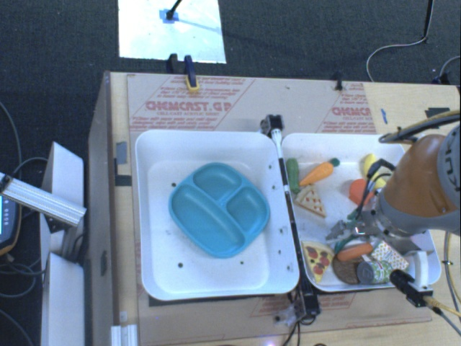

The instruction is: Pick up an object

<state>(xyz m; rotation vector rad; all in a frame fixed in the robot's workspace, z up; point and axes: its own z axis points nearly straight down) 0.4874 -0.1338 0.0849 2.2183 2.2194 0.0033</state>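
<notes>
On the tabletop (216, 99), a board printed with red lettering, two shallow white bins sit side by side. The left bin (155, 215) holds a blue divided plate (218, 209) with three compartments, lying flat near the bin's middle. A narrow seam with a dark strip divides this bin from the right bin (317, 141), which carries a scatter of toy food. Nearest the seam lies a green vegetable piece (293, 173), set lengthwise along the wall, and just beside it an orange carrot (318, 172) with a green top, angled up toward the right. Below the carrot rests a pizza slice (311, 202), and a second pizza slice (317, 258) lies near the front wall. Beside that second slice sits a brown round piece (346, 271), touching an orange sausage-shaped piece (354, 251) above it. Further right are a small can (373, 271), a red-orange piece (359, 190) and a yellow piece (371, 164) near the back. The tool (351, 231) hangs low over the right bin, just above the orange sausage-shaped piece, with the grey arm and its orange band (425, 175) reaching in from the right; whether its fingers are open or closed I cannot tell, and nothing is seen gripped between them.
</notes>
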